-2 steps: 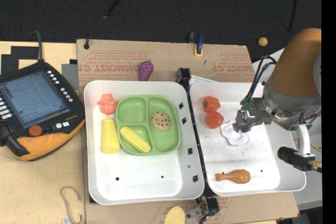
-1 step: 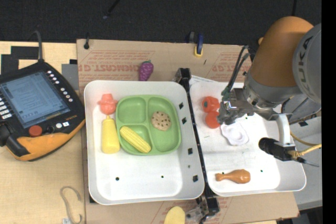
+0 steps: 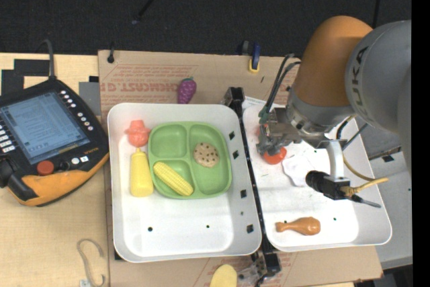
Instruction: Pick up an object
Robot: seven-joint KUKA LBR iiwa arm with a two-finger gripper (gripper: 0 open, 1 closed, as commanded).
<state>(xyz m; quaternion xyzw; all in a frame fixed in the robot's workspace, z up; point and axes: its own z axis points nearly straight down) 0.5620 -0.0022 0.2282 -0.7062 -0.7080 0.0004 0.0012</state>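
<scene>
Where the gripper [image 3: 271, 142] comes down at the near-left part of the right bin [image 3: 376, 238], its own body covers the tip, so whether it is open or closed cannot be told. Nothing can be seen held.

A red object [image 3: 274, 157] shows partly from under the gripper, on the bin floor close to the divider between the bins; its top is hidden and its shape is unclear. Whether the two touch cannot be judged.

Same bin: a pale crumpled item [image 3: 299, 168] just right of the red object, and a brown drumstick [image 3: 299, 226] lying flat near the front wall.

Left bin [image 3: 175, 238]: a green divided plate [image 3: 171, 143] carrying a cookie [image 3: 205, 154] and a corn cob [image 3: 173, 178]. Beside the plate on its left are a yellow bottle [image 3: 140, 173] and a pink toy [image 3: 137, 133].

Outside the bins: purple grapes [image 3: 187, 89] on the cardboard behind, a yellow rounded thing [image 3: 224, 275] cut off at the bottom edge, and a teach pendant [image 3: 47, 138] at far left.

The arm [image 3: 376, 77] enters from the right, its orange band uppermost, wrist bent down toward the bin.
</scene>
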